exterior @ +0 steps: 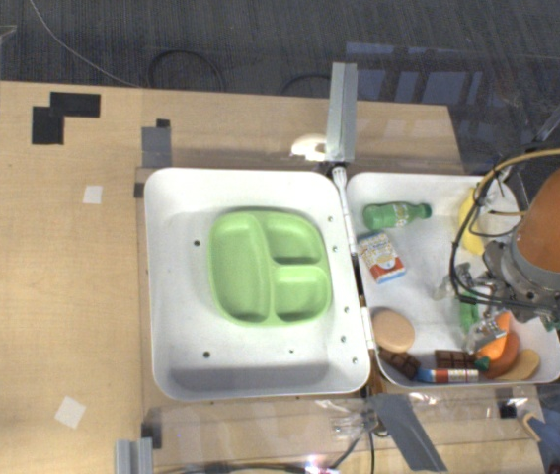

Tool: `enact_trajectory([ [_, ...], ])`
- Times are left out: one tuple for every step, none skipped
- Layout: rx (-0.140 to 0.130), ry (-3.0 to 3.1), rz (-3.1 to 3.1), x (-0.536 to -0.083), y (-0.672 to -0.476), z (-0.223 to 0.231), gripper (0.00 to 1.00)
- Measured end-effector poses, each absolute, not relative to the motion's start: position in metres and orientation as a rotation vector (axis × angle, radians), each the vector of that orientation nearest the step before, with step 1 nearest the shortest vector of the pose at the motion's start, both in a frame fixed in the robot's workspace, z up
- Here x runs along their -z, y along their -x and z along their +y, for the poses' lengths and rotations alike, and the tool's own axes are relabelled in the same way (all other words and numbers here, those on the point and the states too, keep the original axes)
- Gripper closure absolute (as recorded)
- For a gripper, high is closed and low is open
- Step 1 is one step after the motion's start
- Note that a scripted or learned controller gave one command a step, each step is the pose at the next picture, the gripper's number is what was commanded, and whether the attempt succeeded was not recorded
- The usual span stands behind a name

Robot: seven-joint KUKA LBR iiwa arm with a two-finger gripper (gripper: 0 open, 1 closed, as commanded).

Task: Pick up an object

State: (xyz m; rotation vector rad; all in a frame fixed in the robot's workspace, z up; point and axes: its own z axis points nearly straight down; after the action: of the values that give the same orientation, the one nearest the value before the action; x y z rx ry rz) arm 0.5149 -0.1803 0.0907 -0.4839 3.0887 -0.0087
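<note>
— Gripper [485,336]?
— We find it low in the right bin [428,265], among an orange item [500,349] and chocolate bar [454,361]; its opening we cannot tell.
— Left bin [176,265]?
— Holds a green tray [268,266].

We count two white bins [176,265], one green divided tray [268,265], one green bottle [394,214], one small carton [382,259] (the rest's a jumble).

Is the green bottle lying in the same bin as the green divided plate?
No, the green bottle lies in the right bin, while the green divided plate sits in the left bin.
</note>
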Motion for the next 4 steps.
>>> enact_trajectory([
  [0.008, 0.543, 3.073, -0.091, -0.523, -0.109, 0.00],
  [0.006, 0.530, 3.080, -0.090, -0.584, -0.115, 0.00],
  [0.007, 0.626, 3.061, -0.091, -0.560, -0.131, 0.00],
  [0.015, 0.628, 3.043, -0.106, -0.565, -0.129, 1.00],
])
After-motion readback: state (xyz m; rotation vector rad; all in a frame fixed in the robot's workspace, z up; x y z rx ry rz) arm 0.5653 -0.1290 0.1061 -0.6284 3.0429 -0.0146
